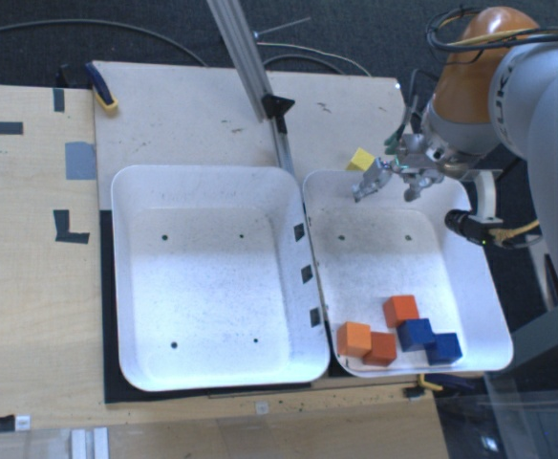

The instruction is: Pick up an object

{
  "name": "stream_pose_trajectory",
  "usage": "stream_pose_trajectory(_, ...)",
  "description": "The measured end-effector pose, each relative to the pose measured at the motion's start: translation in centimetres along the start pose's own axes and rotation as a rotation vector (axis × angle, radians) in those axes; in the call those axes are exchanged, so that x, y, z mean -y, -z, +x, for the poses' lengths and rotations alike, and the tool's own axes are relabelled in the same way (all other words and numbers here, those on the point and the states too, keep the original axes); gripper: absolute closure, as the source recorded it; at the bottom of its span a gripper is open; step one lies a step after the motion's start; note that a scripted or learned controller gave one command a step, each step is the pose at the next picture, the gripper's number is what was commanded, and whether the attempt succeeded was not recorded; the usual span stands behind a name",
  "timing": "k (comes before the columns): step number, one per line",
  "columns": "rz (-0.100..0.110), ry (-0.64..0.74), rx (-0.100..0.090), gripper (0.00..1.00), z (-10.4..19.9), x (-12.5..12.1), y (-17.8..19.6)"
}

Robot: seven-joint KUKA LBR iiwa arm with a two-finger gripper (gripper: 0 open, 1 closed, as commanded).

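My gripper [391, 188] hangs over the back edge of the right bin [470, 285], its two fingers spread apart and open with nothing between them. A small yellow block [361, 160] sits just beyond the bin's back rim, up and to the left of the left finger [366, 187]; whether they touch I cannot tell. In the bin's front corner lies a cluster of blocks: an orange one [355, 337], a red one [382, 349], another red-orange one [401, 309] and two blue ones [415, 333] [443, 349].
The left bin [126, 256] stands beside the right one. A slanted metal pole [246, 55] runs down to the gap between the bins. A yellow-handled tool [101, 89] lies at the bench's back left. Cables run behind the bench.
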State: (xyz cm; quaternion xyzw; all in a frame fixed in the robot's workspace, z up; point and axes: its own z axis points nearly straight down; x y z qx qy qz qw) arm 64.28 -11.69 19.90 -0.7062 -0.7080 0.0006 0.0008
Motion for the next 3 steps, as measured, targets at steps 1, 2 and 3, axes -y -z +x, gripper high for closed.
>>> stream_pose_trajectory(1,0.007,-0.001,0.0,0.0,1.6,4.1,-11.2)
stream_pose_trajectory(2,0.003,-0.009,0.004,0.0,-5.6,7.7,-10.7)
stream_pose_trajectory(3,0.006,-0.003,-0.002,0.0,-2.5,13.2,-10.8)
